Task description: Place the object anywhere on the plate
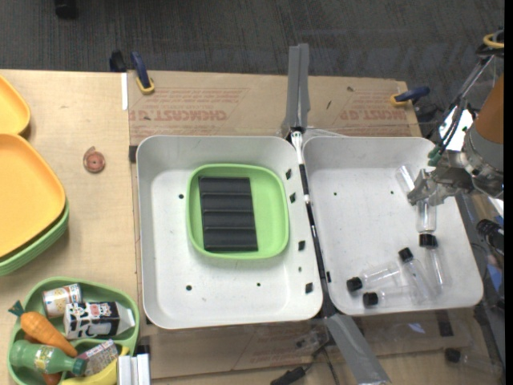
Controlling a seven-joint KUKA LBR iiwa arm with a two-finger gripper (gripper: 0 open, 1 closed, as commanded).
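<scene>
1. Green plate (276,215) in left bin (160,215), with a dark ribbed insert (228,212) lying on it.
2. Clear black-capped tubes (401,275) scattered in right bin (353,183), well apart from the plate.
3. Pincer (426,195) low over right bin's right side; opening impossible to tell.
4. Beside the bins on the counter (96,119): orange plates (28,191), bowl of toy food (72,327).
5. Cardboard lettering (188,115) upside down, unreadable.

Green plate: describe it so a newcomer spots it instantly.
Find the two white bins; take the left bin. The green plate lies near its middle, square with rounded corners, carrying a dark ribbed block. The right bin holds clear black-capped vials instead.
</scene>
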